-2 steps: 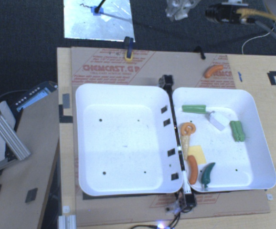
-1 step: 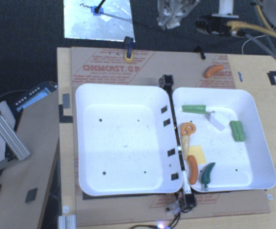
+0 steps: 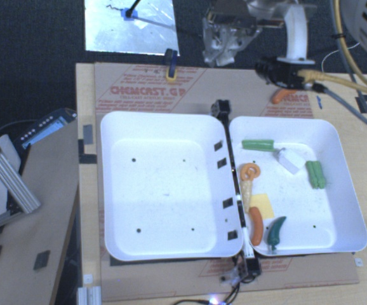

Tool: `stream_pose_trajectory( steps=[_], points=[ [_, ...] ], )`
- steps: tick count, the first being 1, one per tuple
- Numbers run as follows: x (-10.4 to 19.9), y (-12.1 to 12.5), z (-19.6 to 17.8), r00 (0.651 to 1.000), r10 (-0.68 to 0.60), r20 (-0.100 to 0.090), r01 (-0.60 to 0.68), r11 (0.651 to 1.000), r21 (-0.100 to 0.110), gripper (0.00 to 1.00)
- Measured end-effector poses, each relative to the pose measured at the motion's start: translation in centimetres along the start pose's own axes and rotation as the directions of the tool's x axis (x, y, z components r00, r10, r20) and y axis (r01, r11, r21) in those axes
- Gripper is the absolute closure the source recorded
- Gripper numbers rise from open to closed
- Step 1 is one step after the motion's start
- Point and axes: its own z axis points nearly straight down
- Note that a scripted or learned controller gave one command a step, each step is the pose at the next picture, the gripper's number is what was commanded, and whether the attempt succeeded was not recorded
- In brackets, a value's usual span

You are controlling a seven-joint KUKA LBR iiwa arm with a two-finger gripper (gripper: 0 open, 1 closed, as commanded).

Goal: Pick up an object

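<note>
In the right white bin [image 3: 345, 170], nearest the camera, a dark green curved pepper [image 3: 275, 230] is seen beside an orange sausage-shaped piece [image 3: 256, 225]. Farther in are a yellow flat square [image 3: 261, 205], a green ridged block [image 3: 315, 174], a white block [image 3: 289, 161] and a green cylinder [image 3: 258, 145], its long axis lying three-to-nine. Farthest off, the metal two-finger gripper [image 3: 221, 54] is held beyond the bins; nothing is seen in it, and whether it is spread cannot be told. The objects lie toward five o'clock from it.
</note>
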Motion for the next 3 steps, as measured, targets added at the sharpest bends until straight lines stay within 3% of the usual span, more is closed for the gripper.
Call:
stream_pose_trajectory(
  steps=[2,3],
  points=[
    [5.3,-8.8,0.1,1.0,-0.001,-0.001,0.001,1.0,0.0,1.0],
    [5.7,-9.5,0.1,1.0,0.002,0.0,-0.002,1.0,0.0,1.0]
  ],
)
